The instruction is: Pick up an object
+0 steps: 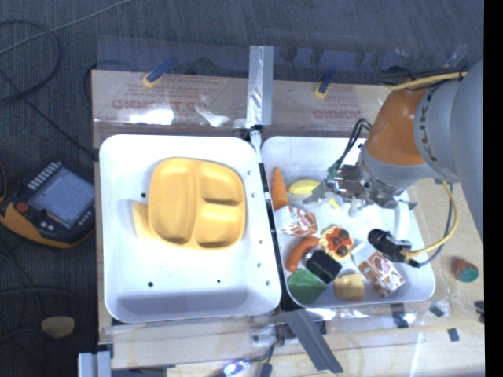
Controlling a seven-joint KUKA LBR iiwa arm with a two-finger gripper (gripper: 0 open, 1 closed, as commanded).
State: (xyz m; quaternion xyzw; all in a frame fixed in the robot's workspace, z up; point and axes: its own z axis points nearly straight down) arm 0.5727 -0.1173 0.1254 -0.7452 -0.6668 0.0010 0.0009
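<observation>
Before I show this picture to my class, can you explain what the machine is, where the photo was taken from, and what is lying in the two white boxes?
The photo comes from one camera fixed above a bench, looking down at a slant. The grey and orange machine on the right is a robot arm. Its tool hangs over the right bin; I cannot tell whether it is open or shut, and nothing is visibly held. That bin holds toy food: a carrot, a lemon, a sausage, a green piece, a potato and small printed packets. The left bin holds a yellow divided tray. The job is to pick up one object.
</observation>
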